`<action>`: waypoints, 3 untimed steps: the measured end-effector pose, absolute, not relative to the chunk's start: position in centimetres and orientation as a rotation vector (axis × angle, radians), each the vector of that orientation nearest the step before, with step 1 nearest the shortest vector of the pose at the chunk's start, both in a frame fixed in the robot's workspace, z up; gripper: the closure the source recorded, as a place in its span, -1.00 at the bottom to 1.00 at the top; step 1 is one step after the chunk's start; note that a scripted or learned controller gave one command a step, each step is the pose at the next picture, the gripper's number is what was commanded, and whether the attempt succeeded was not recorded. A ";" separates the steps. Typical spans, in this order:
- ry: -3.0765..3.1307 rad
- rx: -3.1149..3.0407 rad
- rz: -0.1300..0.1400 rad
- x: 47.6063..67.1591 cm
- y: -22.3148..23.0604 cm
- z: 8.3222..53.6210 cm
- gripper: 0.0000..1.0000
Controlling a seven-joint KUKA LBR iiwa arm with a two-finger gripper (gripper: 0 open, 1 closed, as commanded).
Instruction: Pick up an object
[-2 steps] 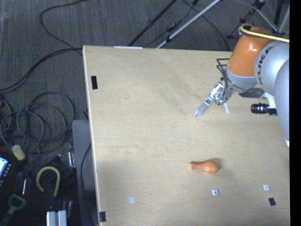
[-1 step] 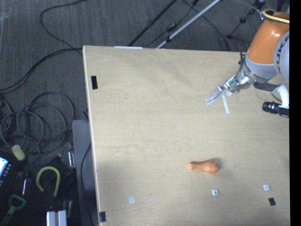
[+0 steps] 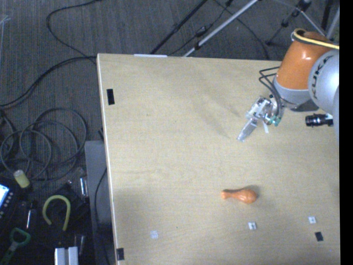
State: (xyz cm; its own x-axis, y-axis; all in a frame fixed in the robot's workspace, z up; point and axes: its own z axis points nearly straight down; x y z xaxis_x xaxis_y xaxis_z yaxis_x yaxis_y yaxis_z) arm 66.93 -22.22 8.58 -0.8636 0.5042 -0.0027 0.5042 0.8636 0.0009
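Orange pear-shaped object [image 3: 240, 195] lies on the pale wood tabletop [image 3: 165, 148], toward the near edge. Gripper [image 3: 242, 136] hangs well apart from it, farther back and tilted down-left; fingers pressed together, nothing between them. Arm enters from right.

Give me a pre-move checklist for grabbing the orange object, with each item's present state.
1. Target in view: the orange object lies in plain sight on the bench. Ok.
2. Space around the target: nothing touches it; small markers lie apart from it. Ok.
3. Gripper over the target: it sits up and to the right of it in the view, well apart. Not ok.
4. Path to the target: bare bench surface between them. Ok.
5. Height above the bench: cannot tell.
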 end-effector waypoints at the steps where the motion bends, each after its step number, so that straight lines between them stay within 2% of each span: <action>1: 3.077 0.623 -0.001 66.1 -22.2 8.4 -1.00; 2: 2.962 1.034 0.003 66.0 -22.2 18.7 -1.00; 3: 3.062 0.695 0.001 66.3 -17.3 11.4 -1.00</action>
